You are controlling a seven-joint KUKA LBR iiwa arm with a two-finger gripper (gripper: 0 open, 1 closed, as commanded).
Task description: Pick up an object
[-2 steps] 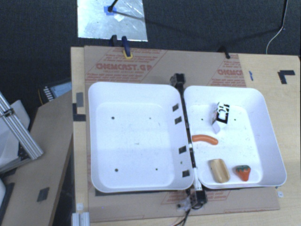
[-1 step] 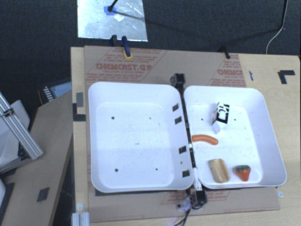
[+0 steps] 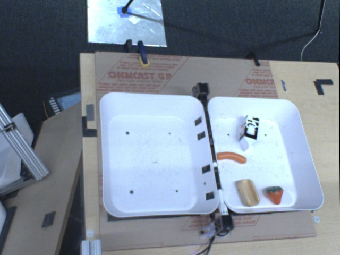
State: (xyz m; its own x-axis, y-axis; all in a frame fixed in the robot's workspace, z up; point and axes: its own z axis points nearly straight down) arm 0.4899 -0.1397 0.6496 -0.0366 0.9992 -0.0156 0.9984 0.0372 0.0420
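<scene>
The right bin (image 3: 297, 137) holds several small objects. A white carton with black markings (image 3: 248, 129) lies near its middle back. An orange sausage-shaped piece (image 3: 231, 157) lies close to the divider. Near the front sit a tan bread-like roll (image 3: 247, 192) and a red strawberry with a green top (image 3: 274, 194).
The left bin (image 3: 151, 153) stands beside the right one on a brown board (image 3: 175, 73). A shiny metal plate (image 3: 126, 14) lies on the dark floor behind the bench. An aluminium rail (image 3: 18, 145) leans at the far left.
</scene>
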